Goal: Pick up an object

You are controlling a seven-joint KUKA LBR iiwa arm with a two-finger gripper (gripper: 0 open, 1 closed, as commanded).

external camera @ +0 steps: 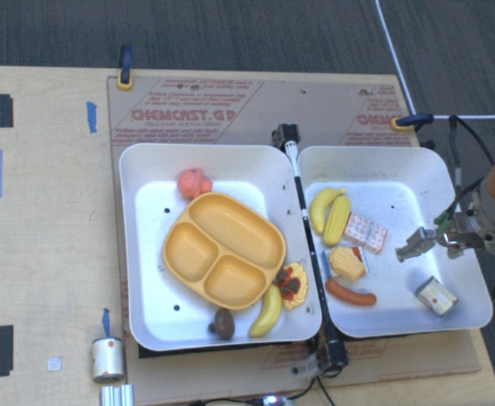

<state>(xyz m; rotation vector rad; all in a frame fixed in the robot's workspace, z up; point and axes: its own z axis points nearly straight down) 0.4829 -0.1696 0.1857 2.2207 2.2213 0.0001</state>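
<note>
My claw (416, 245) hangs over the right shallow white bin (463, 193), in its right half, above bare floor. It looks a little spread, and nothing is between its two metal fingers, so I hold no object yet.

The things I can choose lie near me. Closest is the small white block with a brown mark (437, 296), just below my claw and near the front right corner of the bin. To my left there is the flat packet with a red and white pattern (365, 233), then the yellow wedge like a piece of cheese (348, 263), the red sausage (350, 293), and the yellow corn cob (338, 217) lying against a yellow banana (320, 210).

I judge that the step in hand is the approach, and the white block is the best target. It stands apart from the others, so my fingers can go down on both sides without pushing a neighbour. To do it well, I should centre over the block first, turn my wrist so the fingers close across its shorter side, and only then go down. The bin wall is close to it, so I must keep the outer finger away from the rim. The flat packet would be harder, because it lies low on the floor.
</note>
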